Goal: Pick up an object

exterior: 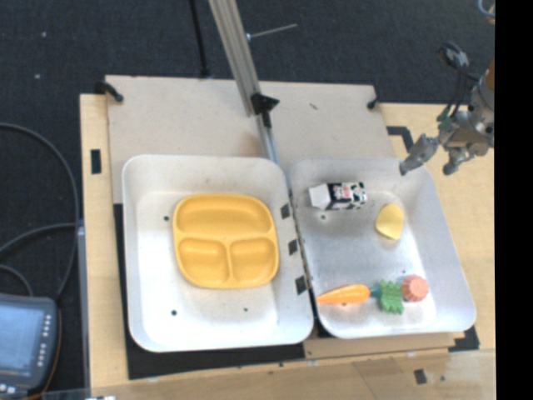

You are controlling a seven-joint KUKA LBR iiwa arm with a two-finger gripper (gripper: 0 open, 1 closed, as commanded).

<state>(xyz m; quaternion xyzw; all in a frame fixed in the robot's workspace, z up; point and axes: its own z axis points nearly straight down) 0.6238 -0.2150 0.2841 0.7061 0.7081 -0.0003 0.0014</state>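
Claw spread open and holding nothing, above the far right rim of the right white bin.
Inside that bin: a small black-and-white toy truck, a pale yellow wedge, and an orange plastic carrot near the front. The left white bin holds a yellow divided plate.

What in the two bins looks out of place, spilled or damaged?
Nothing stands out. The yellow tray lies flat in the left bin. In the right bin, the truck, lemon, carrot and strawberry lie apart and look whole. The gripper hangs open over that bin's far right corner, holding nothing.
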